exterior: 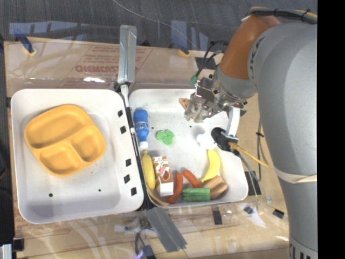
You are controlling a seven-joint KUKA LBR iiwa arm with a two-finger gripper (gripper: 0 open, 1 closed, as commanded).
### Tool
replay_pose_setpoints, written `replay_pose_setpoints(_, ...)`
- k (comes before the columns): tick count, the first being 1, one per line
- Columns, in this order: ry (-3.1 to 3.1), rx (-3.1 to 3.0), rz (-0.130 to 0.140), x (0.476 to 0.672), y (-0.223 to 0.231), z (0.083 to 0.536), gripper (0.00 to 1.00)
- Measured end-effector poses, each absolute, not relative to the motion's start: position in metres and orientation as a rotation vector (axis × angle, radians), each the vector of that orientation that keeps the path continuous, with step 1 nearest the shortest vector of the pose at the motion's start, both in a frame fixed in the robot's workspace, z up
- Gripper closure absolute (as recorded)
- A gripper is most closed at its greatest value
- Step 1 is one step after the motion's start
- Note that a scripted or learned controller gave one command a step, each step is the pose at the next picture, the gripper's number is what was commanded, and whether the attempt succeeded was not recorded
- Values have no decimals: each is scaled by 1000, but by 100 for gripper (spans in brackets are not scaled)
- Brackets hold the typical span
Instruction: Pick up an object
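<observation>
L bin (32,198) w/ yellow tray (64,139); R bin (161,99) w/ toy food (183,185); gripper (195,111) fingers unclear.

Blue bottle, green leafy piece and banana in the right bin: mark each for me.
Blue bottle (141,124): camera view, on the middle of its blue body.
Green leafy piece (165,137): camera view, on its centre.
Banana (213,165): camera view, on the middle of its curved yellow body.

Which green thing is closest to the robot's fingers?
The small light green toy lying alone mid-bin is closer to the gripper. The darker green stick sits in the food pile by the bin's near edge.
</observation>
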State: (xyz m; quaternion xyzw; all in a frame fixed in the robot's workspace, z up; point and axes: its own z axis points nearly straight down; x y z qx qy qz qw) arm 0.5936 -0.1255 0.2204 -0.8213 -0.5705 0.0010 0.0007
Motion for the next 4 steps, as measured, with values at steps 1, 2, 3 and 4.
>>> replay_pose_setpoints(1, -1480, -2764, 10, 553, -57, 202, 100)
replay_pose_setpoints(2, -1201, -2901, 2, 627, -55, 259, 100)
replay_pose_setpoints(3, -573, -3087, 6, 633, -18, 268, 100)
replay_pose_setpoints(4, -576, -3086, 8, 633, -17, 267, 0)
